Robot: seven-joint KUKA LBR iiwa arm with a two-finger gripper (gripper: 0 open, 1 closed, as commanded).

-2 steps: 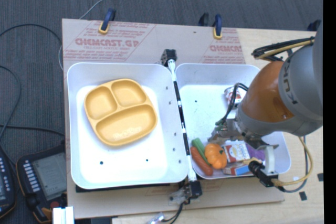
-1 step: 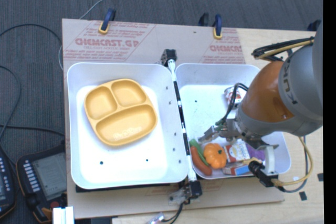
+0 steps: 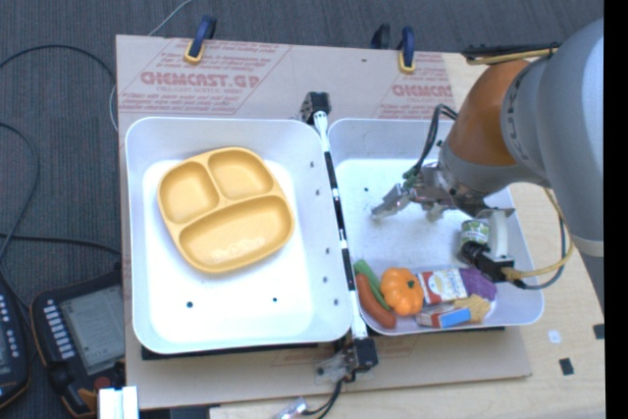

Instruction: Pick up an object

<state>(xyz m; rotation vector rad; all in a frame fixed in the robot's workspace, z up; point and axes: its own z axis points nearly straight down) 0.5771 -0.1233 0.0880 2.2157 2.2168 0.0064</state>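
Note:
My gripper (image 3: pixel 408 203) hangs over the bare middle of the right bin (image 3: pixel 392 137), open, with nothing between its fingers (image 3: pixel 386 206). Toy food lies along that bin's front edge, below the gripper: a red and green chili (image 3: pixel 373 295), an orange pumpkin (image 3: pixel 400 288), a red and white carton (image 3: pixel 444 286), a purple piece (image 3: pixel 479 283) and a blue and yellow piece (image 3: pixel 454 316). A small green-labelled can (image 3: pixel 475 231) sits to the gripper's right, partly behind the wrist.
The left bin (image 3: pixel 147 309) holds a yellow divided plate (image 3: pixel 226 208). A black rail (image 3: pixel 334 201) separates the two bins. The arm (image 3: pixel 510 128) covers the right bin's far right corner. Clamps and cables lie at the board's back edge.

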